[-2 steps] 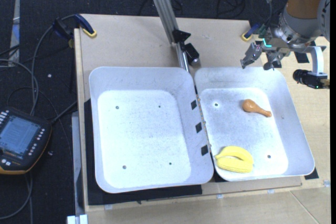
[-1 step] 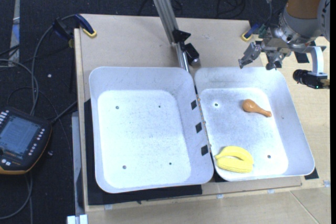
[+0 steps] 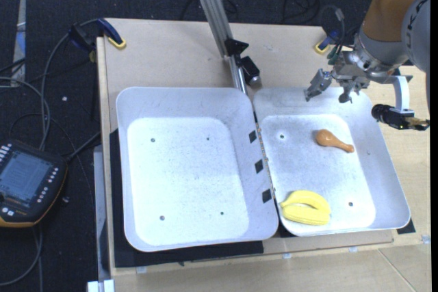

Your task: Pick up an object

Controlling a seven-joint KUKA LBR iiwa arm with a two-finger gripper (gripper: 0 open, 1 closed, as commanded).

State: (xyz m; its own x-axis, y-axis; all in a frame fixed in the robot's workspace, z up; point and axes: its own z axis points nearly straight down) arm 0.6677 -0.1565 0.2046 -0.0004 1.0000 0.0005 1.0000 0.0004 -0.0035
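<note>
At upper right of frame: gripper [image 3: 328, 91] spread open, holding nothing | orange drumstick-shaped toy [image 3: 332, 140] lies just below it; long axis runs left-right, slightly tilted | yellow banana [image 3: 306, 208] farther down

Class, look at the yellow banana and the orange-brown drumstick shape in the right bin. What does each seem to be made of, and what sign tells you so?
Banana: probably moulded plastic or foam, matte; its yellow is even and unspeckled, with soft rounded edges. Drumstick: likely smooth plastic or rubber toy food; uniform orange-brown colour with a faint sheen. Right bin: seemingly thin white plastic, lightly scuffed.
</note>
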